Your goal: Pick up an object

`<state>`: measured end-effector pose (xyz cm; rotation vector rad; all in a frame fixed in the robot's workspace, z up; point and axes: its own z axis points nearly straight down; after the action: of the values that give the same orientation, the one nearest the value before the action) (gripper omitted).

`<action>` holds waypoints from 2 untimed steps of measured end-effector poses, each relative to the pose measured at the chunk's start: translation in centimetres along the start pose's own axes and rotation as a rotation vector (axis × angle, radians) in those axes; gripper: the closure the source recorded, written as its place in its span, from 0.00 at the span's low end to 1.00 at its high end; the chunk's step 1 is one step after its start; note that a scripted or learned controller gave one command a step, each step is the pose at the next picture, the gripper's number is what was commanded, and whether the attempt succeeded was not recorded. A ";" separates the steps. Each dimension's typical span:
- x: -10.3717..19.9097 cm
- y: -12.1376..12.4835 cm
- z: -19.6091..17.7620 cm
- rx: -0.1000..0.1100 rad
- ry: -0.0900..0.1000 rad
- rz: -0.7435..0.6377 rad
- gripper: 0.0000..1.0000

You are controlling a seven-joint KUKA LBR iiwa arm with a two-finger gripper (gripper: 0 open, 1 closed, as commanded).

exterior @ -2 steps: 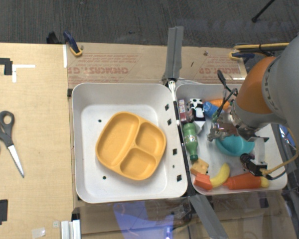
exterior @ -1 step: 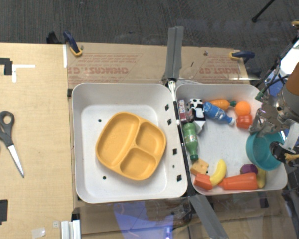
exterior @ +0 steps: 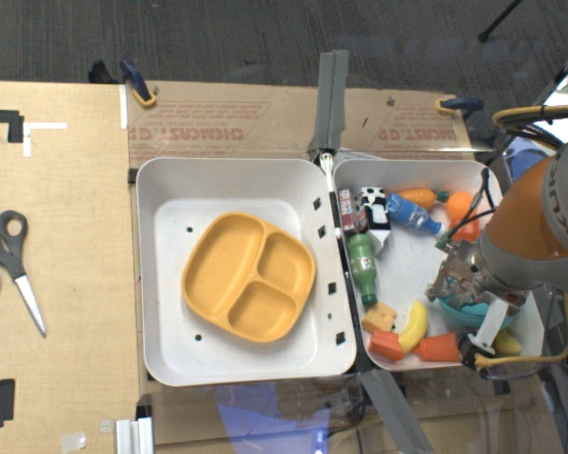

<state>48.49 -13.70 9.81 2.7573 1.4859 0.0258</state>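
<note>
two shallow white bins sit side by side on the bench in the camera view. the left bin (exterior: 151, 282) holds a yellow divided plate (exterior: 249, 276) with three compartments, lying flat near the bin's middle. the right bin (exterior: 407, 170) holds a jumble of small toys: a green bottle (exterior: 363, 265) lying lengthwise along its left wall, a black and white cow figure (exterior: 375, 207) near the far left corner, a blue bottle (exterior: 414, 216) just beside the cow, an orange carrot (exterior: 417, 197) along the far wall, and an orange ball (exterior: 461, 204) next to it. at the near end lie a yellow banana (exterior: 415, 323), a tan block (exterior: 379, 317) touching a red piece (exterior: 385, 347), and an orange-red piece (exterior: 439, 348) by the near wall.

the arm (exterior: 535, 220) reaches in from the right, its orange band over the right bin's right side. the gripper (exterior: 457, 287) is down low in the bin above a teal bowl (exterior: 464, 312), close to the banana; whether it is released or clenched on anything i cannot tell from here.

on the bench to the left lie grey-handled scissors (exterior: 17, 268), well apart from the bins. a blue clamp (exterior: 137, 81) sits at the cardboard's far left corner.
</note>
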 end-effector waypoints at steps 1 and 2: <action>3.5 -2.6 0.2 0.003 -0.006 0.025 1.00; 9.4 -5.1 -9.2 0.018 -0.013 0.006 1.00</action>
<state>49.28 -3.04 19.05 2.7703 1.4825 -0.0058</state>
